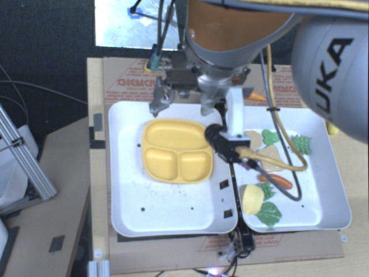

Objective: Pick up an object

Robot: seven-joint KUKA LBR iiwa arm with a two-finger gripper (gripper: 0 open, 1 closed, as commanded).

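A yellow three-compartment plate (176, 152) lies in the left bin (161, 212), toward its far side. My gripper (183, 105) hangs over the plate's far rim, its two fingers spread apart, one near the plate's far left corner and one near its far right corner. Nothing shows between them. The right bin (323, 206) holds several toy foods: a yellow lemon (252, 199), a green leaf (268, 213), a red-orange pepper (277, 181), a beige piece (271, 154) and green broccoli (302, 143).
The arm's grey and orange body covers the top of the view and the far parts of both bins. A white bracket (234, 117) and yellow cable (282, 166) hang over the divide between the bins. An orange carrot (258, 96) lies at the right bin's far edge.
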